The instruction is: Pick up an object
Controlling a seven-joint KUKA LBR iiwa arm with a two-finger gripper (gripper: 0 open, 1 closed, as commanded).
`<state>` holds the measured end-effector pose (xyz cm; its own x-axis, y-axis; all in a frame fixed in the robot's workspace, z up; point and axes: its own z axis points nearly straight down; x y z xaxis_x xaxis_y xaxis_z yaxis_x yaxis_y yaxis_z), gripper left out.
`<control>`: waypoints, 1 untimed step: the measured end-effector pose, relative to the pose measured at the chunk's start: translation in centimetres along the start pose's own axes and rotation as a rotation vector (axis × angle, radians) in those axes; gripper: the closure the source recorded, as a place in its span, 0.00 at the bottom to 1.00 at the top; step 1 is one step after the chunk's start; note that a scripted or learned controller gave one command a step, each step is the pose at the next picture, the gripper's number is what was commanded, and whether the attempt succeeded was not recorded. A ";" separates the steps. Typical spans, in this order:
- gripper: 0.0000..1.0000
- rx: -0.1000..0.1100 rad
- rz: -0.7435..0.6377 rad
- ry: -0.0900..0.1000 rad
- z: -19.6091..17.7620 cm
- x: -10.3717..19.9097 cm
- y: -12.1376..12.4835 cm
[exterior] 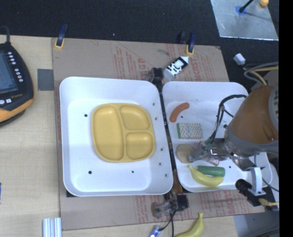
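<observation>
We see the arm [252, 120] coming in from the right, orange band up top, gripper [201, 151] hanging low, pointing left.

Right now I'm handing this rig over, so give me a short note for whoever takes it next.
Gripper: low in the right white bin, over the round tan piece; nothing is seen held.
Right bin's things: orange-red sausage at the top, patterned green square block below it, tan piece under that, yellow banana with a green oblong piece lying on it at the bottom.
Left white bin: a yellow three-compartment plate.
Another yellow banana lies outside on the bench.
Done: the arm has reached the bin.
Left: grasp and lift one object.
</observation>
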<state>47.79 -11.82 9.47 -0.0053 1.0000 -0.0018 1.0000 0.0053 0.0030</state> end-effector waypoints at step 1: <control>0.00 -0.001 0.000 -0.001 0.0 0.0 0.0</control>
<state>47.79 -11.78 9.46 -0.0049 1.0000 -0.0024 1.0000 0.0049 0.0038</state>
